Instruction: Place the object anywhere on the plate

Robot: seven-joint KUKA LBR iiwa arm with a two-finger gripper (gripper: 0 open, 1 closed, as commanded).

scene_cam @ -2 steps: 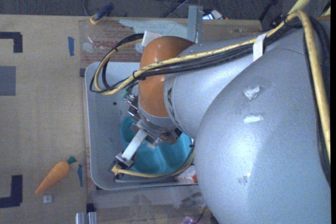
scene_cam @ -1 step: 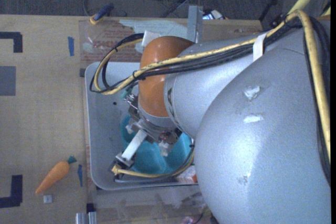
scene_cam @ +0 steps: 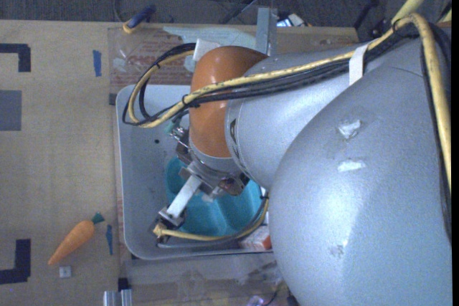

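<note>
Gripper [scene_cam: 212, 184] sits over teal plate [scene_cam: 215, 218] in white bin [scene_cam: 140, 175], mostly hidden under wrist; can't tell its state. Plate smooth, round-ish, approx half covered by arm [scene_cam: 344, 175]. Toy carrot [scene_cam: 72, 241], orange w/ green top, lies on wooden bench [scene_cam: 57, 154] left of bin, well apart from plate.

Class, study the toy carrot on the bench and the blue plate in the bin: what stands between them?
The bin wall stands between them: the carrot lies outside it on the bench, the plate inside. The arm also hangs over the plate, covering much of it.
</note>
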